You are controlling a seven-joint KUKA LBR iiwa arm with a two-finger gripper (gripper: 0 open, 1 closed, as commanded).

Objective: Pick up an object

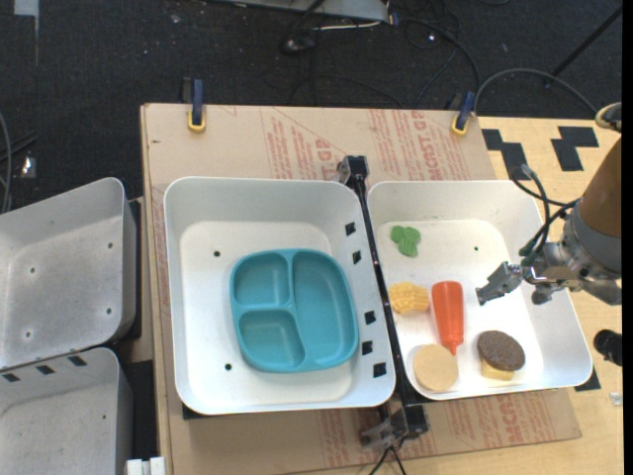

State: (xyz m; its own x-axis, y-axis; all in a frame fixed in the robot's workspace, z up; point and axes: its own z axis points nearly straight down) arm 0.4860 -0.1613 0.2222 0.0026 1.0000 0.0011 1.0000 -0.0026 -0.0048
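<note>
The right bin [465, 211] holds several toy foods: a green piece [405, 238] near the back, a yellow corn piece [408, 297], an orange carrot [449, 314], a tan round disc [435, 367] and a dark brown round piece on a yellow base [500, 352]. My gripper [516, 285] hangs over the right side of this bin, above and just right of the carrot, with its dark fingers spread apart and nothing between them. It stands open.
The left bin [198, 216] holds a teal divided tray [294, 310]. A black divider [374, 275] runs between the two bins. White lids [59, 265] lie off the bench to the left. Yellow clamps [197, 117] grip the board's far edge.
</note>
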